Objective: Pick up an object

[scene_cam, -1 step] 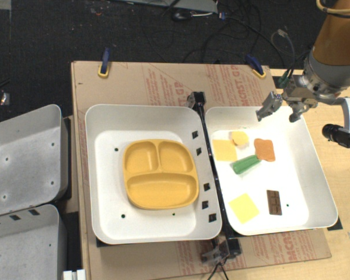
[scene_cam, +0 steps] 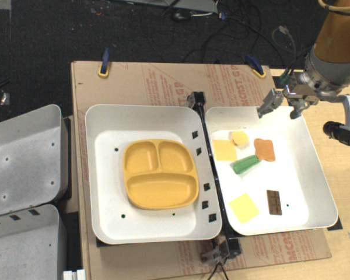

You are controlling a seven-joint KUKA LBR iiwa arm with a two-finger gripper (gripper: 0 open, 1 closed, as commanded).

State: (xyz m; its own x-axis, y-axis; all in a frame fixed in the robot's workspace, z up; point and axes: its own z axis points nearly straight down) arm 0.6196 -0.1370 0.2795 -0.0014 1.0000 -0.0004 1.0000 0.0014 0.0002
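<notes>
The gripper [scene_cam: 282,105] hung open and held nothing at the upper right. The green piece [scene_cam: 245,164] and 5 other small things lay in the right bin [scene_cam: 318,174]. Nothing was picked up yet.

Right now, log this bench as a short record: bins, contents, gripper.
left bin: holds a yellow divided plate
right bin: holds six small items
items: pale yellow slice, small tan piece, orange piece, green piece, yellow square, brown bar
gripper: open, above the right bin's far edge, holding nothing
nearest item to gripper: small tan piece
task status: nothing picked up yet
</notes>
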